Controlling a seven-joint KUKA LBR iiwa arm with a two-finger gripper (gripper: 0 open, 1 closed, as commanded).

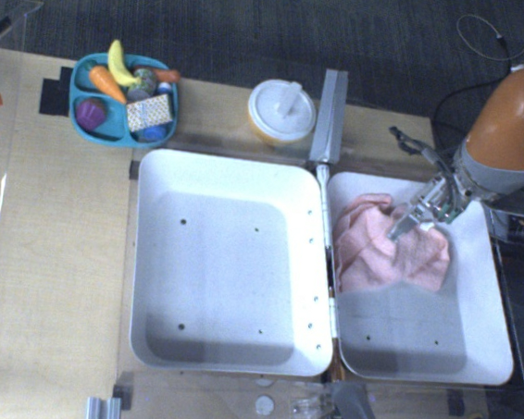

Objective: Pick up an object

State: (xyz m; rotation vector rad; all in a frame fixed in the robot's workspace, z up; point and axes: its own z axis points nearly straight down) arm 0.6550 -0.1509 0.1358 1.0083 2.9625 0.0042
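A crumpled pink cloth [379, 249] lies in the upper left part of the right white bin [470, 356]. My gripper [407, 225] comes down from the right and its tip rests against the cloth's upper right folds. The grey arm with its orange band [519, 110] hangs over the bin's far right corner. I cannot make out how the tip stands against the cloth.
The left white bin [228, 265] sits beside the right one, with a metal divider [328, 118] between them at the back. A blue tray [123, 98] of toy food and a lidded yellow cup [282, 111] stand behind the bins. Cables trail at the upper right.
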